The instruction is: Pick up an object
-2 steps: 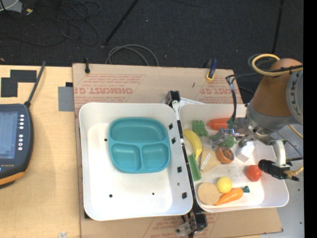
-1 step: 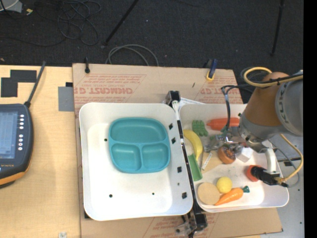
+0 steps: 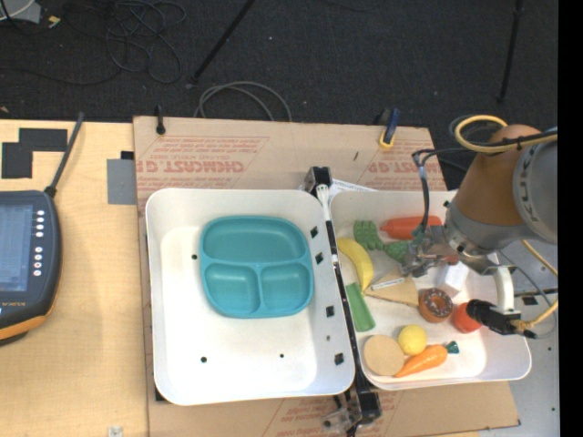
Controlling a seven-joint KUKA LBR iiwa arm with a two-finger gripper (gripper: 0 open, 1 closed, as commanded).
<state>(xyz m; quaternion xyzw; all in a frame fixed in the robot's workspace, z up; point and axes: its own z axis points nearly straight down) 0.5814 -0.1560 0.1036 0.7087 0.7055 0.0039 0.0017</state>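
teal tray [image 3: 256, 267], white bins [image 3: 173, 335], yellow banana [image 3: 357, 262], orange carrot [image 3: 424, 360], yellow lemon [image 3: 413, 339], chocolate-brown donut [image 3: 435, 304]

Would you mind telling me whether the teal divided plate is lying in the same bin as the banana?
No: the teal plate lies in the left bin, while the banana lies in the right bin.

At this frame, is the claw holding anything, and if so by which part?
It cannot be told. The claw is low in the right bin among the toy foods, near the banana, but no item is visibly between its tips.
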